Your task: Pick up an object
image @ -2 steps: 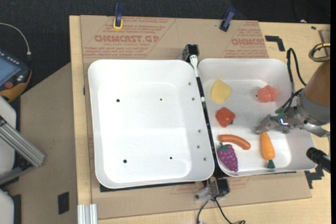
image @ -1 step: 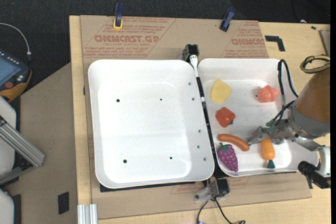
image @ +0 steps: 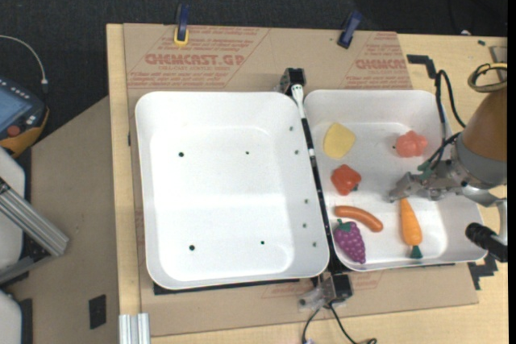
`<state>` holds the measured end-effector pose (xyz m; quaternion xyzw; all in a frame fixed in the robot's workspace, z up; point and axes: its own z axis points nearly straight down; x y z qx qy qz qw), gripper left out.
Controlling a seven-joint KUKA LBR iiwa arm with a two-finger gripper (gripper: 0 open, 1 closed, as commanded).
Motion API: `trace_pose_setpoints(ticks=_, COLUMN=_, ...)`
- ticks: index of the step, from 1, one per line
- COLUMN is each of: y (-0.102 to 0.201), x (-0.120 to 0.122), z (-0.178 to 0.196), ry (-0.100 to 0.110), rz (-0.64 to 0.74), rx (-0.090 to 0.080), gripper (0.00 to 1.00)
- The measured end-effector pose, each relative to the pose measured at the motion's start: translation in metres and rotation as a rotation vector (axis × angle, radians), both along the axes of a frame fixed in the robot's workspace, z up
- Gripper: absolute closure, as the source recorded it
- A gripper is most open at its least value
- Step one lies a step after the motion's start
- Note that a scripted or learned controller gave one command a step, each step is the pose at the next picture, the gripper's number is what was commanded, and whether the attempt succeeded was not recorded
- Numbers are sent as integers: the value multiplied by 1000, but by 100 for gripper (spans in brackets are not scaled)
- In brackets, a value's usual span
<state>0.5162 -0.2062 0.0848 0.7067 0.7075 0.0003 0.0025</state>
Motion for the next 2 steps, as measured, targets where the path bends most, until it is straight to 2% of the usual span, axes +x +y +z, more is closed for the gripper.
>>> trace_pose_setpoints(ticks=2, y=1, x=-2, z=0, ry=3, rz=-1, rx=2, gripper=0)
